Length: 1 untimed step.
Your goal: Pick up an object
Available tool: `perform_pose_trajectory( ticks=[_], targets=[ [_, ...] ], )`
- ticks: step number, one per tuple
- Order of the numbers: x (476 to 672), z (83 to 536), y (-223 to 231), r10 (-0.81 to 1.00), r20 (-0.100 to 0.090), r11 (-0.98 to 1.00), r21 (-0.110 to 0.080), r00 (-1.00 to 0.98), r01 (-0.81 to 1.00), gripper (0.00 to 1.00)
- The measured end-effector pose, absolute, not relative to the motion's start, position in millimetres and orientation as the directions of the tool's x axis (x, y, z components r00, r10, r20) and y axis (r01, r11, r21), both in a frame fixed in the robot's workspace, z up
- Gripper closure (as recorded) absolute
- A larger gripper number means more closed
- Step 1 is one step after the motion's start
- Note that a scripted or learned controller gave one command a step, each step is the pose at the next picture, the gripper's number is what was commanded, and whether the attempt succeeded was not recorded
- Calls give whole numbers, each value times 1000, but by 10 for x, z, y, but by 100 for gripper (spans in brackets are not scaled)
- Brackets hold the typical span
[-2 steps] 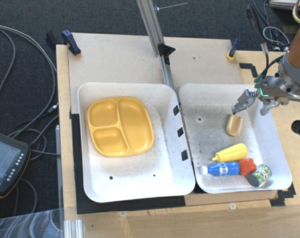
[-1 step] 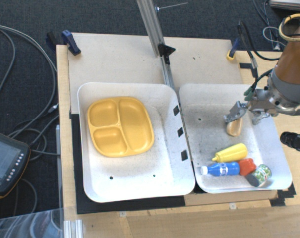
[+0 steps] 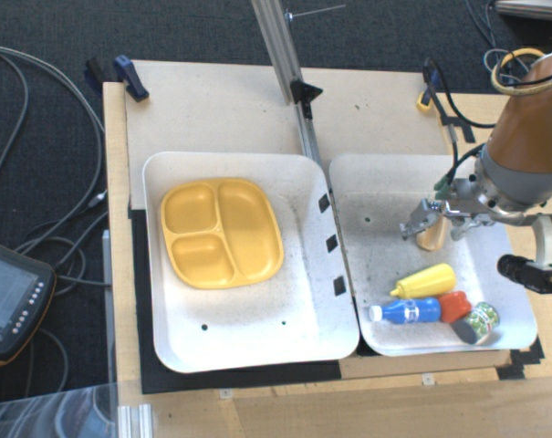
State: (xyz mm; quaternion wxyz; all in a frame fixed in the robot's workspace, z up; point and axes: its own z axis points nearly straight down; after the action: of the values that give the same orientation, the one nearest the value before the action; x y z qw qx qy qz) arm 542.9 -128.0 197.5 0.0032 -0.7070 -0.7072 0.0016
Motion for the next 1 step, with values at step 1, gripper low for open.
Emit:
perform_pose_trajectory(
  ticks=[1],
  targets=[
    [5424, 1509, -1357, 1000, 2, -1, -7, 1, 1000, 0]
  ],
)
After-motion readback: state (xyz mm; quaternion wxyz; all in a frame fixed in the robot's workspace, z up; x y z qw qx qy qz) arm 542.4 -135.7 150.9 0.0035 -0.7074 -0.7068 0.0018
